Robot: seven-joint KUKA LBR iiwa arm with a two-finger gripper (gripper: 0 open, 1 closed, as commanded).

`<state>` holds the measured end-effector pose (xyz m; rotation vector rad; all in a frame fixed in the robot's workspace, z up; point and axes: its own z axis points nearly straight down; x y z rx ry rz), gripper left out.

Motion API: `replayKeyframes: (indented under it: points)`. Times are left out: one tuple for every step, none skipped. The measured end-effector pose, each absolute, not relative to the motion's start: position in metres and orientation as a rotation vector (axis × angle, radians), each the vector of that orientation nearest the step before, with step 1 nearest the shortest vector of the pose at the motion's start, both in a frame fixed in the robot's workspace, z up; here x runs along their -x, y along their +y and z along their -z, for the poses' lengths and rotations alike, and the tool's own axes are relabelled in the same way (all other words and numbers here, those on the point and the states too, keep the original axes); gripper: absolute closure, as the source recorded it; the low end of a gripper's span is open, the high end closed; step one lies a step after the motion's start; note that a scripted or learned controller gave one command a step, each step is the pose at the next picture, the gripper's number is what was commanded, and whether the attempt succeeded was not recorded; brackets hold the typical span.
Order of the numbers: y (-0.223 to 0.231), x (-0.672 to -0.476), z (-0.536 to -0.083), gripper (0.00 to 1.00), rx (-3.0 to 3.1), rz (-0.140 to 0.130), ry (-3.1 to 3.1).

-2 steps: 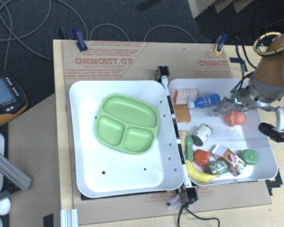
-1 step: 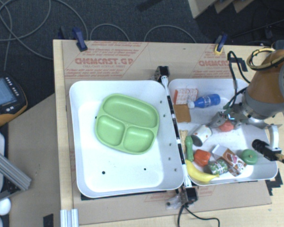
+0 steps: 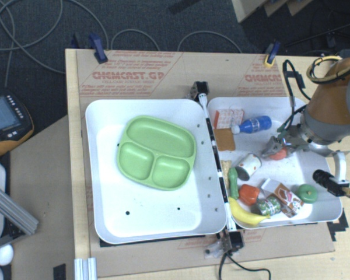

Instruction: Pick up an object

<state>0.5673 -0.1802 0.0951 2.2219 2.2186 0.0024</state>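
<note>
Dark carpet with loose cables surrounds a cardboard-topped bench [image 3: 163,69] that carries two shallow white bins side by side. We note the left white bin [image 3: 105,203] bears a pale green three-compartment plastic plate [image 3: 156,152], with bare floor all round it.

The right white bin [image 3: 332,212] is crowded, which we judge is why the arm works there: a blue plastic bottle [image 3: 254,124] lying on its side at the far end, a yellow banana [image 3: 245,214] along the near wall, a green pepper-like piece [image 3: 233,181], a red tomato-like piece [image 3: 248,193], a small printed carton [image 3: 287,200].

The gripper [image 3: 278,147] sits low over mid-bin, right at a small red-orange object [image 3: 279,153]. We cannot tell how the hand is set, nor whether that object is caught.

Open floor lies around the gripper's spot; the clutter packs toward the near wall, and the shared rim between the bins is well to the left.
</note>
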Motion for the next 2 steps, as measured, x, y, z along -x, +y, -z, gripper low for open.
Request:
replayKeyframes:
  points:
    - [-0.127,-0.545,-0.086,1.0,-2.218,-0.004,2.222]
    - [-0.053,-0.567,-0.185,1.0,-2.22,-0.003,2.222]
